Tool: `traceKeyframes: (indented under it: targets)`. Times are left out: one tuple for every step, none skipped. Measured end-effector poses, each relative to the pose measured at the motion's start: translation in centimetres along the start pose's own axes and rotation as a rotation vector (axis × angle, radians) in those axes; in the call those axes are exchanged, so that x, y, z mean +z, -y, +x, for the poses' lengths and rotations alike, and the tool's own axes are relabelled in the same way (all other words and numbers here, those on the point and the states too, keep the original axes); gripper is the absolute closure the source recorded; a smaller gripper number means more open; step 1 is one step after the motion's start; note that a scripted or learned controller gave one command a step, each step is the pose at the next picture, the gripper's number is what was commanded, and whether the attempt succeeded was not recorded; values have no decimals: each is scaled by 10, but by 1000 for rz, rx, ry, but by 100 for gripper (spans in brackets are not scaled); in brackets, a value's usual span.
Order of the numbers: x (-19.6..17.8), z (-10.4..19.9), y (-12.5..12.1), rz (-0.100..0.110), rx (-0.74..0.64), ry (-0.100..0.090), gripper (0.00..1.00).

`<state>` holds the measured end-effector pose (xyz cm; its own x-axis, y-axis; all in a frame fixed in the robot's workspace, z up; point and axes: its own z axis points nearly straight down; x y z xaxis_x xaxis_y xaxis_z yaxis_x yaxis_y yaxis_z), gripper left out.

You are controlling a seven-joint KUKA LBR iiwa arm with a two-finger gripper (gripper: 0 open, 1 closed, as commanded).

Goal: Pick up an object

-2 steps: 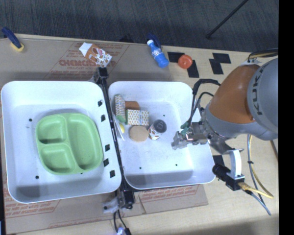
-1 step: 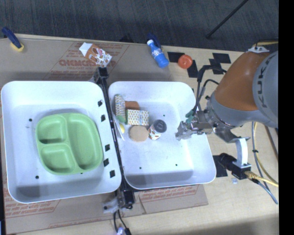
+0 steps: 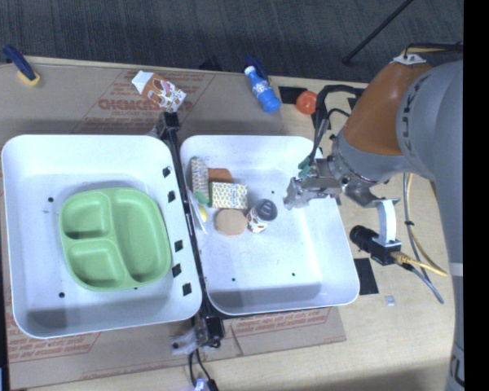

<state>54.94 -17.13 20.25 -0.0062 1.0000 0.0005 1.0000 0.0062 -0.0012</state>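
A: Lighting even, moderately bright, from overhead. The two white bins, left bin (image 3: pixel 16 218) and right bin (image 3: pixel 326 267), read near-white but keep surface detail.

B: Shadows?

A: Soft. Grey band inside each bin's wall toward 6 o'clock; faint shadow under the arm (image 3: pixel 391 129) at 3 o'clock.

B: Glare?

A: Mild sheen on the green tray (image 3: pixel 114 239) and on the arm's orange band. Dark floor toward 12 o'clock underexposed.

B: Sharpness?

A: Soft overall, low resolution; small items in the right bin smear. Slight grain. Edge distortion not evident.
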Motion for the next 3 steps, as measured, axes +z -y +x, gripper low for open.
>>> traceKeyframes:
  targets:
    - [0,0,0,0,0,0,0]
    - [103,40,62,5,-1,-2,0]
    - [92,40,61,4,-6,-1,100]
